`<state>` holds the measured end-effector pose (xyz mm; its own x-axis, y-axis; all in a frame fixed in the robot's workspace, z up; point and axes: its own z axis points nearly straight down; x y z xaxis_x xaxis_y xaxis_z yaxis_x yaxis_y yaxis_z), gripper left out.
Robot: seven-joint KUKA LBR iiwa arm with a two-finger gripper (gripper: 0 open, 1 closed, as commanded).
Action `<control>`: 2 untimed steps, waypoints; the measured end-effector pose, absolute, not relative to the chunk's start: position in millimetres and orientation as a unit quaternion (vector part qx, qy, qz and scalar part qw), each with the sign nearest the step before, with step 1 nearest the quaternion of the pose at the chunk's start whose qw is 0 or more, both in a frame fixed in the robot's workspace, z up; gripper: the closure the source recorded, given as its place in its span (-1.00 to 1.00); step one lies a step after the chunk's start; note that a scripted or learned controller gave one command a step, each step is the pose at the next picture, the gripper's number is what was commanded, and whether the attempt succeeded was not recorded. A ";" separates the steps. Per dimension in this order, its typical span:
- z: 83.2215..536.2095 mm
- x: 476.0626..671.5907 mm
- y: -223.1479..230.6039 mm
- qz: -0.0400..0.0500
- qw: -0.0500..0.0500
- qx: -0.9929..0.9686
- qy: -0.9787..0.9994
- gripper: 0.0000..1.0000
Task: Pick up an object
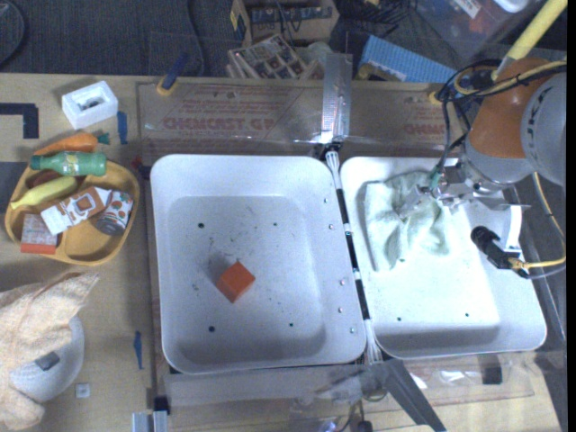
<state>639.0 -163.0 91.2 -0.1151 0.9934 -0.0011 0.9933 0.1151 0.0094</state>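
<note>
An orange block (236,281) lies near the middle of the left bin (180,187). A crumpled pale green cloth (407,220) lies in the back left part of the right bin (450,331). My gripper (438,190) is down at the cloth's back right edge, touching or just above the fabric. The arm comes in from the right, with its orange band above the wrist. The cloth bunches up around the gripper's tip.
A yellow bowl (90,246) with toy food and a green bottle (70,163) sits left of the bins. A beige cloth (40,322) lies at the lower left. Clear walls stand behind the bins. The right bin's front half is bare.
</note>
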 end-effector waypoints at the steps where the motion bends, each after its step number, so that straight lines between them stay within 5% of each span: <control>1: 102.9 640.5 -163.3 0.005 0.006 0.665 0.747 1.00; 2: 185.5 655.4 -81.6 0.001 0.001 0.652 0.758 1.00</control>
<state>655.4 -81.6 185.5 -0.1501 0.9887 -0.0011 0.9887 0.1501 0.0026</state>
